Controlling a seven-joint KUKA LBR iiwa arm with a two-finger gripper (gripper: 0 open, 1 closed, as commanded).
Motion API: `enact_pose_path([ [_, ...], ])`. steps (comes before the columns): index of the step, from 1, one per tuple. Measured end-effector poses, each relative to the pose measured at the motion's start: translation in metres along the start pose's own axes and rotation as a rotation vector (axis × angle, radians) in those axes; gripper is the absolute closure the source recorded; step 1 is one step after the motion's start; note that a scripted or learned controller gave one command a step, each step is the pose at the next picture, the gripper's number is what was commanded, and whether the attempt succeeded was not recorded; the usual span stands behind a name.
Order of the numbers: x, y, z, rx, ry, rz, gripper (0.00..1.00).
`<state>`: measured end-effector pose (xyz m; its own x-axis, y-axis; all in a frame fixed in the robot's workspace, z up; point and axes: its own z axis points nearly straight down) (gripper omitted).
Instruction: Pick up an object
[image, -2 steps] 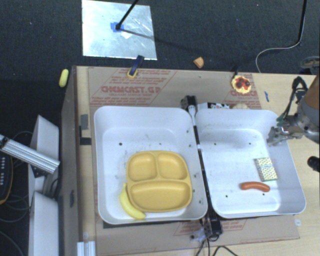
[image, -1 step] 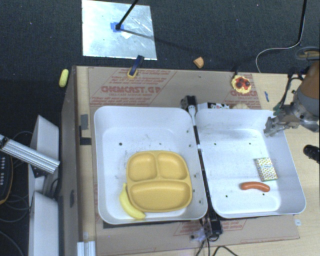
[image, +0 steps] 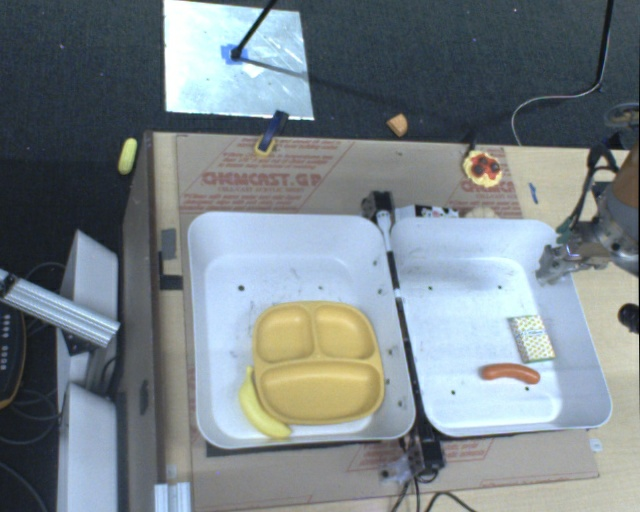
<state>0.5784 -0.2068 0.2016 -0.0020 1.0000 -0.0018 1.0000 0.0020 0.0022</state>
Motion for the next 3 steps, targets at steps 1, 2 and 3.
enact_pose_path([
  [1, 0.0, 0.014, 0.0, -0.001, 0.0, -0.002, 1.0],
  [2, 0.0, -0.008, -0.015, 0.0, 0.001, 0.0, 1.0],
  [3, 0.0, 0.027, 0.008, 0.0, 0.0, -0.002, 1.0],
])
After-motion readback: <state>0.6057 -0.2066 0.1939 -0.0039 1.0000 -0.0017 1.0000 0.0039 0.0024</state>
